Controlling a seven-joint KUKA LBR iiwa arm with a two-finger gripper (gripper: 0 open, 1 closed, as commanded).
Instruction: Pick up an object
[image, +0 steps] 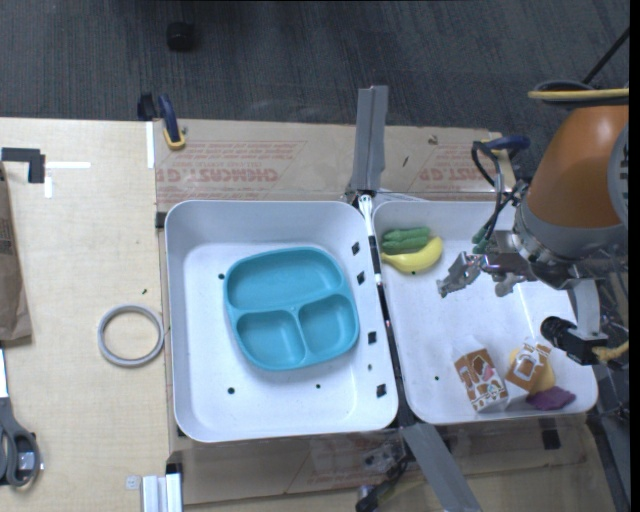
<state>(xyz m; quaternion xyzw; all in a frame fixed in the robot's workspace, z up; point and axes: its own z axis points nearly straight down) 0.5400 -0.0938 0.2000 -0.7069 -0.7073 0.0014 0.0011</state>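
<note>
gripper (462, 275) hovering over right bin (440, 395) | fingers spread, holding nothing | risk: closing beside banana (415, 258), nudging it away

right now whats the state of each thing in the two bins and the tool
turquoise three-compartment plastic tray: flat in the left white bin, compartments bare
yellow toy banana: lying at the right white bin's far left, touching the green toy vegetable
small printed carton: near edge, tilted
orange-yellow packet: beside the carton
purple toy: lying at the near edge
tool: above the right bin, holding nothing
</note>
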